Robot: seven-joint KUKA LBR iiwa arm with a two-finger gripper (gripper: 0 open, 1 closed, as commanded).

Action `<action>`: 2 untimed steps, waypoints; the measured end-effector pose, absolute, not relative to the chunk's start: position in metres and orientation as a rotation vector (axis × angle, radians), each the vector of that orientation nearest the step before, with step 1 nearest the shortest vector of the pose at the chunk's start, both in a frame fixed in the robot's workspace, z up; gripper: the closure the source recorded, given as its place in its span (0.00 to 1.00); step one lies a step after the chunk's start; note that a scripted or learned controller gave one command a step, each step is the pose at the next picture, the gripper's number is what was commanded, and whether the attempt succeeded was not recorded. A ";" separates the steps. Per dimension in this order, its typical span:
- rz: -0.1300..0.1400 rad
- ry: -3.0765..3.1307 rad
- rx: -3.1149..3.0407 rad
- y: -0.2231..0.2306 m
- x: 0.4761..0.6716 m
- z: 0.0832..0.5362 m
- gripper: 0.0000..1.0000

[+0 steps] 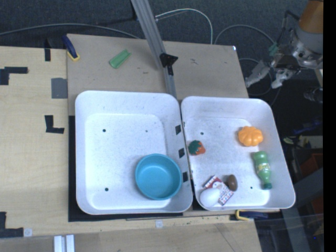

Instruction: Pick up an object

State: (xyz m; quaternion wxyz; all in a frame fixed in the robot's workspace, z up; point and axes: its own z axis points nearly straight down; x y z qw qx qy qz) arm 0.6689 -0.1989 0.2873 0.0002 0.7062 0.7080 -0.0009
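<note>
My gripper (269, 77) hangs past the far right corner of the right bin (273, 114), outside it and above the dark floor. Its two pale fingers (254, 75) stand apart, open, with nothing between them. In the right bin lie an orange pumpkin-shaped toy (250, 135), a green bottle (262, 168), a small red and green strawberry (197, 147), a white egg (210, 197), a brown lump (231, 182) and a red and white packet (222, 191). A blue bowl (157, 176) sits at the front right of the left bin (89, 140).
A slanted metal pole (149, 28) with a black clamp crosses the bench behind the bins. A green block (119, 59) and a blue and yellow clip (70, 48) lie on the brown board at the back. Cables trail near the arm.
</note>
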 end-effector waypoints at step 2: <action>-0.007 2.225 2.222 -0.202 0.667 0.243 0.00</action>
